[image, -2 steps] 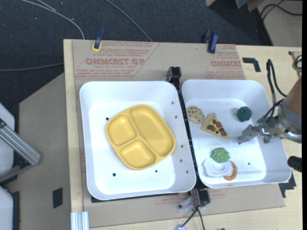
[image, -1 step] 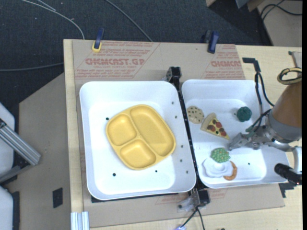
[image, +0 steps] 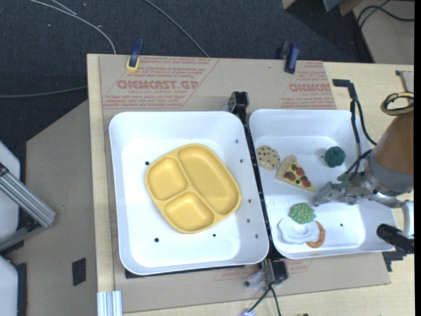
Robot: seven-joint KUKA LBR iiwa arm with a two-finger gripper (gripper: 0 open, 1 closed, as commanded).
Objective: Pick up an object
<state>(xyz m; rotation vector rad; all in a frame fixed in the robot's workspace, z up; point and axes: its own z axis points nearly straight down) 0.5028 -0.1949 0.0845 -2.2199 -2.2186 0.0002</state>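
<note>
White plastic is making up the largest things on the bench: the left bin (image: 131, 242) is holding a yellow divided tray (image: 192, 187) lying flat near its middle, and the right bin (image: 342, 239) is holding all the small items. The arm (image: 395, 157) is reaching in from the right and hanging over the right bin, with the gripper (image: 320, 197) pointing toward the bin's middle. Whether its fingers are parted or closed cannot be told from this slant, and nothing is showing between them.

No one object is named by the task, so any of the small things is counting as a candidate. A pile at the bin's near wall, a white piece (image: 296, 232) with a green broccoli-like piece (image: 302, 212) sitting on it and an orange curl (image: 317, 237) touching its right side, is lying just below the gripper. The pizza slice (image: 293, 172) is lying just beside the gripper on its upper left, the cookie (image: 268, 157) is sitting near the divider, and a small teal ball (image: 335, 155) is resting well apart toward the far wall.

Several risks are looming, in my judgement. The gripper is sitting between the pizza slice and the pile, so a descent here is likely closing on bare floor. The flat slice is offering little to pinch, the stacked pieces are apt to slide apart, and the ball is liable to roll away.
</note>
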